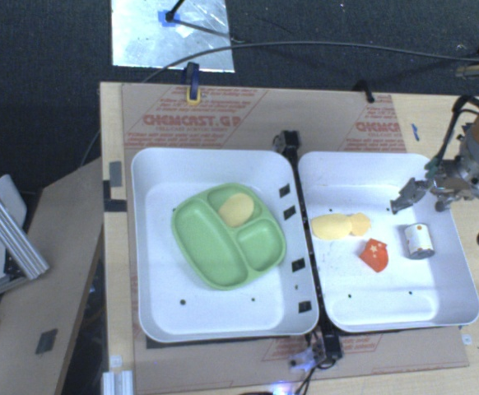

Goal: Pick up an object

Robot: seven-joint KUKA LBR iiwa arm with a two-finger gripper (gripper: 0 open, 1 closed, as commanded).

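Nearest me, the shallow white right-hand bin (388, 311) holds a red wedge-shaped piece (374, 255), a pale yellow lumpy item (340, 225) and a small white cylinder (418, 240). Above them hangs the grey two-finger gripper (419, 192), fingers spread, pinching nothing; its arm is cut off at the frame edge. Another yellow lump (237, 209) sits in the green divided plate (215, 257).

Red "CHEMCAST GP" print on brown protective sheet (223, 109) at 12 o'clock of left bin; partial repeat toward 1 o'clock.
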